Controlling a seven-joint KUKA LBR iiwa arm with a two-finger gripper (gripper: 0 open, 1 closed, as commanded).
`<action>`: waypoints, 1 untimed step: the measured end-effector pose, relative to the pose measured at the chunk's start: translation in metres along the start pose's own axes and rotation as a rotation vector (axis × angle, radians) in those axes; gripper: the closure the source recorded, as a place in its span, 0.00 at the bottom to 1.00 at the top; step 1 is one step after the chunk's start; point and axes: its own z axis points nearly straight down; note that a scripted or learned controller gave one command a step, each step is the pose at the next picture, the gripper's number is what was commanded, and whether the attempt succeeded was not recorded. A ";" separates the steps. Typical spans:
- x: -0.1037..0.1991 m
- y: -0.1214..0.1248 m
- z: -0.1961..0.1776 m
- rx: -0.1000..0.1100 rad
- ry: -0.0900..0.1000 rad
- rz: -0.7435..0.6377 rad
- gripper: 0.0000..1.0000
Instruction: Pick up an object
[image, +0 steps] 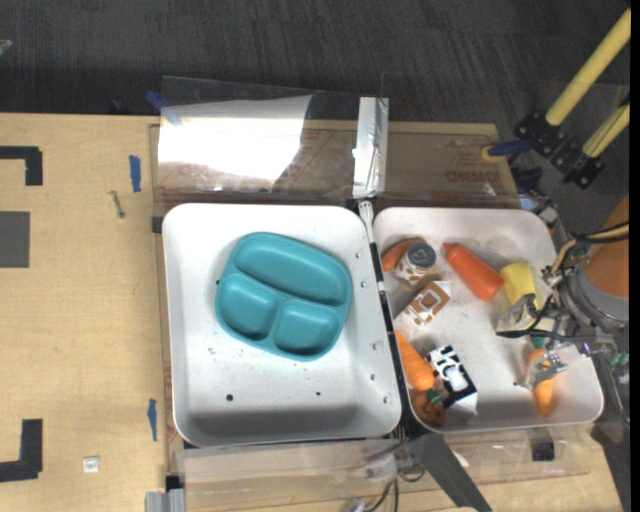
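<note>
Hovering: pincer (540, 345) | over right bin (480, 228) | beside yellow block (517, 282)

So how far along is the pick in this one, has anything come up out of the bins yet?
Nothing looks lifted yet. The teal plastic divided tray lies in the left white bin; the orange carrot-shaped toy and yellow block lie in the right white bin. The arm's hand is low over that bin's right side, its grip hidden by cables. Grasping and lifting remain.
</note>
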 end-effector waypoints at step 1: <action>0.002 0.001 0.000 -0.003 0.001 0.064 0.00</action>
